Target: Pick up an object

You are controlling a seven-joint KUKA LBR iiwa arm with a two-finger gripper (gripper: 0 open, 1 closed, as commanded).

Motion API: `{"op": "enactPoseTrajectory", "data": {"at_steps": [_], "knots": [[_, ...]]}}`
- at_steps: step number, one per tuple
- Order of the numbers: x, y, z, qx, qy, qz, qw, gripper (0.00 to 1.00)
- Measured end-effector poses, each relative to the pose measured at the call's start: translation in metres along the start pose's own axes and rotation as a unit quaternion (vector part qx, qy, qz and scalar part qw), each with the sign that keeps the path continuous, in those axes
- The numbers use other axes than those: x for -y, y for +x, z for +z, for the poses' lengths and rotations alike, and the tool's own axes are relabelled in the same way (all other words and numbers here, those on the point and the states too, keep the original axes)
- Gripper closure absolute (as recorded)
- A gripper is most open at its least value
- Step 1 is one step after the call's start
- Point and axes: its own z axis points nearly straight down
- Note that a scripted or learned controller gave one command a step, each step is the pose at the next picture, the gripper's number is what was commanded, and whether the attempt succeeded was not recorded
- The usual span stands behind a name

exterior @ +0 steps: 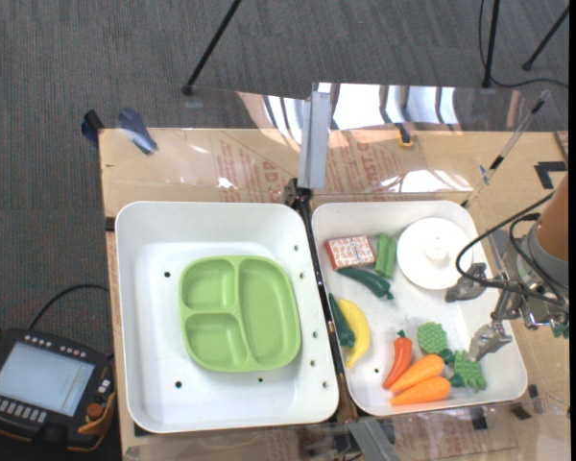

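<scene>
**Carrot lies nearest the pincer, at about seven o'clock from it**

The carrot (419,374) rests in the right bin (360,221), low in its near corner, with a second orange piece just below it and a red-orange pepper (399,357) at its left. From the gripper (487,317) the carrot sits down and left, roughly seven o'clock, with the green leafy toys (432,336) between them. Its long axis runs from eight o'clock up to two o'clock, so the tips point nearly along it. The gripper's two metal fingers stand spread apart, pinching nothing, hovering over the bin's right edge.

Counted in the right bin: one yellow banana (356,329), one red patterned box (350,252), one white round lid (435,253), two orange carrot pieces, one pepper, several dark green vegetables whose number I cannot fix. The left bin (144,286) holds one green divided plate (240,312). I judge the grasp not yet begun; the single arm must drop and swing left.
</scene>
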Motion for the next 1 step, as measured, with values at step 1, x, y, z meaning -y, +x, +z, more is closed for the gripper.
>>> {"op": "enactPoseTrajectory", "data": {"at_steps": [1], "knots": [[-0.0711, 0.0032, 0.1132, 0.000, -0.001, -0.031, 0.9995, 0.00]]}}
